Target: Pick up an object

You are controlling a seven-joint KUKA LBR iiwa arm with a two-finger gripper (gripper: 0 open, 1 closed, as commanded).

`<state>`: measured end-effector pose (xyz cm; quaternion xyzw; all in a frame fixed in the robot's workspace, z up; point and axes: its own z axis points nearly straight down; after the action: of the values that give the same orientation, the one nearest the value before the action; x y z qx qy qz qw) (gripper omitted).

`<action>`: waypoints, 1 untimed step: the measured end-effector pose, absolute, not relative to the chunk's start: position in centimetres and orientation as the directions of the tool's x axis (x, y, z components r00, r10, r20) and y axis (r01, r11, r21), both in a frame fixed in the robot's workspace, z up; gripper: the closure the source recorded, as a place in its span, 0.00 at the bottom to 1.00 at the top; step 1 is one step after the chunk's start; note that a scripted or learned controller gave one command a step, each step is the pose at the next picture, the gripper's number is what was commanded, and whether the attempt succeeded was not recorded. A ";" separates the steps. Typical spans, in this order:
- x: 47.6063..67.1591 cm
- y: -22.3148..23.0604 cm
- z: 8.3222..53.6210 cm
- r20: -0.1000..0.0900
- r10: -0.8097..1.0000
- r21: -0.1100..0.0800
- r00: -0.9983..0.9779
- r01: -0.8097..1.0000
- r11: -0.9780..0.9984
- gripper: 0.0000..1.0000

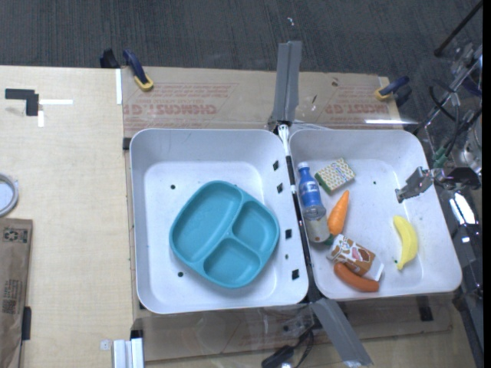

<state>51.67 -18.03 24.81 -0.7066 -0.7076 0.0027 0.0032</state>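
- Gripper (412, 184) poised over the right bin (443, 282), near that bin's right edge; open or shut impossible to tell, nothing visibly held.
- Nearest candidate: banana (406, 241), lying on the bin floor just below the gripper, close to the right wall, long axis roughly along that wall.
- Further toward the bin's middle: carrot (338, 212), tilted, tip toward the far edge, just beside a bottle (310, 195) that lies along the left wall.
- Near the far left corner of that bin: small green-checked box (335, 175), apart from the carrot.
- Toward the near edge: carton (355, 256) touching or resting partly on an orange sausage-like piece (357, 279); exact overlap unclear.
- Left bin (146, 205) carrying only a teal divided plate (224, 234), well apart from the gripper.
- Tabletop (61, 190) to the left bearing a tape roll and a brown packet, outside both bins.
- Likely risks, judged from this layout:
  - Banana curved and smooth: a closing squeeze across the bend may roll or squirt it aside.
  - Closeness to the right wall: a descent there may strike the rim or leave too little room on that side.
  - Carton and orange piece in contact: a grasp there may catch both or push one off.
  - Bottle and carrot packed against the left wall: little space for a clean approach.
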 end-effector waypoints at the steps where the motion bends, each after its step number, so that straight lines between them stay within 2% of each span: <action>1: 50.6 -20.1 9.1 0.002 1.000 -0.007 0.002 1.000 -0.002 0.00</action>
<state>50.64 -20.11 9.09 -0.7079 -0.7063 0.0015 0.0032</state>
